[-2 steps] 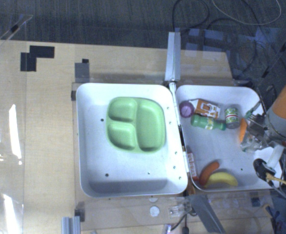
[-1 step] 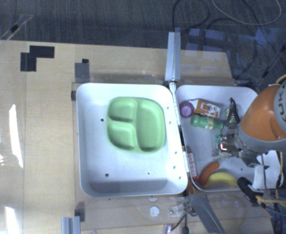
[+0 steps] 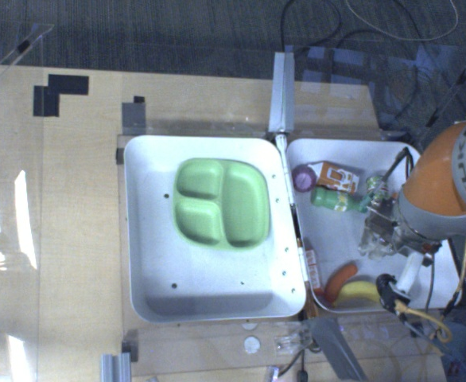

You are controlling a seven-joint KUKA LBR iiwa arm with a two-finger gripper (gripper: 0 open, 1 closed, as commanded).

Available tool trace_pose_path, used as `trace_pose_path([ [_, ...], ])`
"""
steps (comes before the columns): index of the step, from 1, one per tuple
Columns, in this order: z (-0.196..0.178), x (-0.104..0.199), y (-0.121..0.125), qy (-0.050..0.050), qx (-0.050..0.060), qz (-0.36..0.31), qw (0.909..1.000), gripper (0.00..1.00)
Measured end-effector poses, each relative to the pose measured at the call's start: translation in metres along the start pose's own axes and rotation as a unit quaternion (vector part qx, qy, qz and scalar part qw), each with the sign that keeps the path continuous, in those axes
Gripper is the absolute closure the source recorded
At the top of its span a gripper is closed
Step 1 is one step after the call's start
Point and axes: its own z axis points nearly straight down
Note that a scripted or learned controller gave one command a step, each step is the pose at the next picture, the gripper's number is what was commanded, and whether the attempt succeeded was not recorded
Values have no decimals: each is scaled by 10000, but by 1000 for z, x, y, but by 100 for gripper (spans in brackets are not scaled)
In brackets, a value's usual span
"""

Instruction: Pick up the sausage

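Observation:
The sausage (image 3: 341,277) is a short red-orange link lying near the front edge of the right bin (image 3: 328,233), touching a yellow banana (image 3: 360,293) on its right. My gripper (image 3: 378,235) hangs over the right half of that bin, to the right of the sausage and farther back, apart from it. The grey arm with its orange band (image 3: 440,177) comes in from the right and covers the bin's right side.
At the back of the right bin lie a purple onion (image 3: 303,178), an orange carton (image 3: 336,177) and a green bottle (image 3: 338,200). The left bin (image 3: 149,269) holds a green divided plate (image 3: 221,201). A metal divider (image 3: 293,213) separates the bins.

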Motion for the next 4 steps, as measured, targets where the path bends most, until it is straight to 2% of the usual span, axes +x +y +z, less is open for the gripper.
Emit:
trace_pose_path([
  [1,7,-9,4,-3,12,-327,9995,100],
  [2,-11,-16,9,-5,0,136,9999,100],
  [3,45,9,-4,10,-16,-1070,9943,100],
  [4,13,21,-12,0,4,623,9981,100],
])
